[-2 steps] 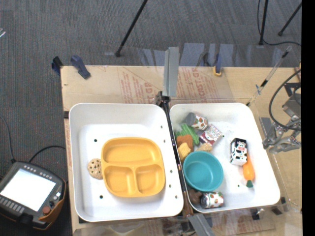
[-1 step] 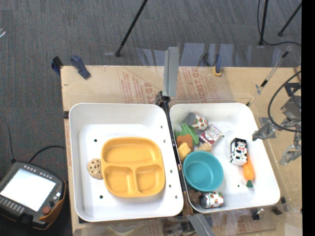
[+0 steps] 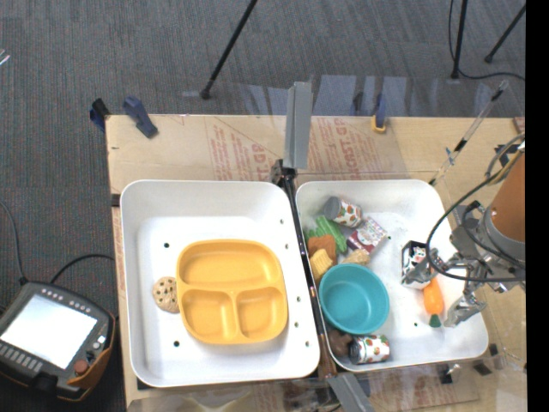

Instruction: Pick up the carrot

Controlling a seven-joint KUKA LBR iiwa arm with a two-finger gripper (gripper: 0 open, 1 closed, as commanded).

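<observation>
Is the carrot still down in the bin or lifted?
Cannot tell; the carrot sits between the end effector fingers over the right bin.

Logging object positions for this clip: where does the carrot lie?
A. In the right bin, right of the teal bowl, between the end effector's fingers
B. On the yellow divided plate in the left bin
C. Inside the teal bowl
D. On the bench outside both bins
A: the carrot lies on the floor of the right bin, right of the teal bowl, with the end effector straddling it.
</observation>
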